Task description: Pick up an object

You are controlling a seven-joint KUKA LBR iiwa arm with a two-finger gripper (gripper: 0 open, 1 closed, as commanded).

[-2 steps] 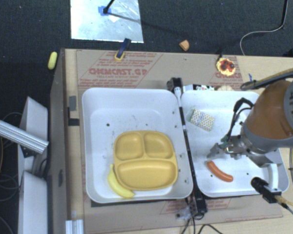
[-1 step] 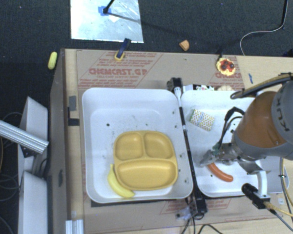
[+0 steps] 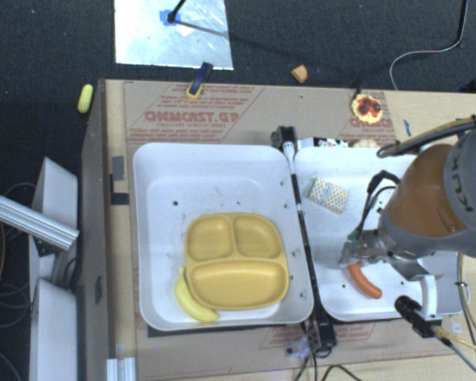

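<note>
Yellow tray (image 3: 236,259) and banana (image 3: 192,300) in left bin (image 3: 155,213), hand (image 3: 355,252) over orange sausage (image 3: 365,281)

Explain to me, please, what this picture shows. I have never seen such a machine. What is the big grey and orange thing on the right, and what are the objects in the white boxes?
The picture comes from one camera fixed above a bench, looking down at a slant. The big grey and orange thing is a robot arm reaching in from the right. A program moves it, and its job is to pick up an object. Its tool is low over the right bin; I cannot tell whether it is open or shut, or holding anything.

Just below the tool lies an orange carrot-like toy. Farther back in that bin is a small patterned packet.

The left bin holds a yellow divided plate with a yellow banana at its front left edge.
</note>
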